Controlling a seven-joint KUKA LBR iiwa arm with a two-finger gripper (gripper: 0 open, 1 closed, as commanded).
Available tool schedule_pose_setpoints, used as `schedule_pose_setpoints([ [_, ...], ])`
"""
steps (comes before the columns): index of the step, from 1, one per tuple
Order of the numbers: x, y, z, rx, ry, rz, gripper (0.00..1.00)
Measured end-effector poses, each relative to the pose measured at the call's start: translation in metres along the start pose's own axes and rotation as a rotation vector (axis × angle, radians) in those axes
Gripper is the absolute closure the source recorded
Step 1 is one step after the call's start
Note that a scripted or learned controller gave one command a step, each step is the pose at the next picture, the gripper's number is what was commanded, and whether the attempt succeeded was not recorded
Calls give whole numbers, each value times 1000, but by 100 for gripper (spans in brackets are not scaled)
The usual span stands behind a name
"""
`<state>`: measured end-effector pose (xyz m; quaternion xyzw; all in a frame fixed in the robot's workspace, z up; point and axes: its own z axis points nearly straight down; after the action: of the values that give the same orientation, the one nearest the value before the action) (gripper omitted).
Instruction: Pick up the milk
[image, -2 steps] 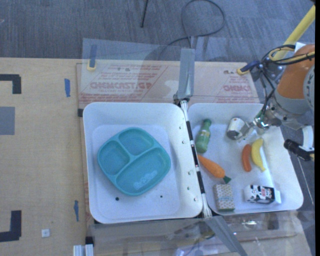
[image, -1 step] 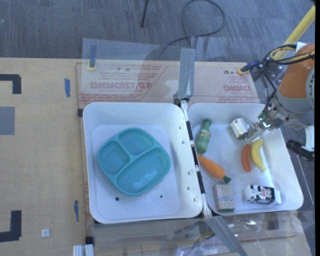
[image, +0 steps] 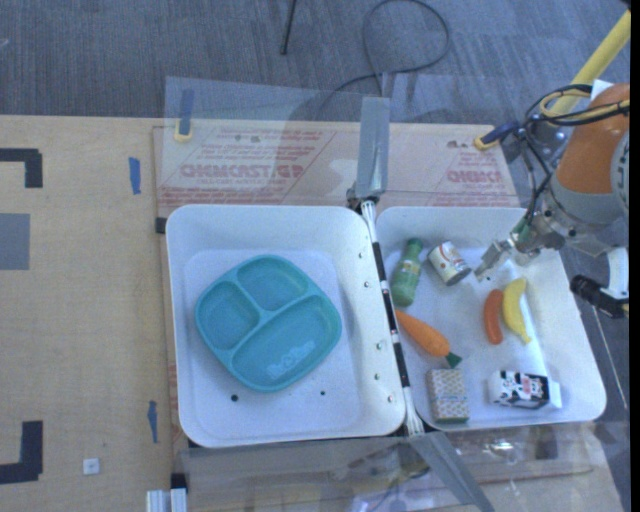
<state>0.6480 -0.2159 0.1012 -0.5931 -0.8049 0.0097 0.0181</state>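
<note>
The milk is lying on its side in the near right corner of the right bin. It is showing as a small carton, white with black cow-like patches on its upper face and a dark edge along its near side. Nothing is touching it; the closest neighbour is a small tan box lying to its left by the bin's near wall.

The end effector is hanging over the far part of the same bin, well apart from the milk, with the grey arm reaching in from the right. How far its fingers are parted cannot be told at this slant, and nothing is showing between them. Just to its left a small can is lying, and beside that a green bottle is resting along the bin's left wall. A yellow banana and a red-orange sausage-shaped piece are lying side by side in the middle, between the end effector and the milk. A carrot is slanting near the left wall.

In the left bin a teal divided plate is sitting.
</note>
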Motion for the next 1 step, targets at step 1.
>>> schedule_pose_setpoints([
  [1, 37, 17, -38, -37, -18, -29, 0],
])
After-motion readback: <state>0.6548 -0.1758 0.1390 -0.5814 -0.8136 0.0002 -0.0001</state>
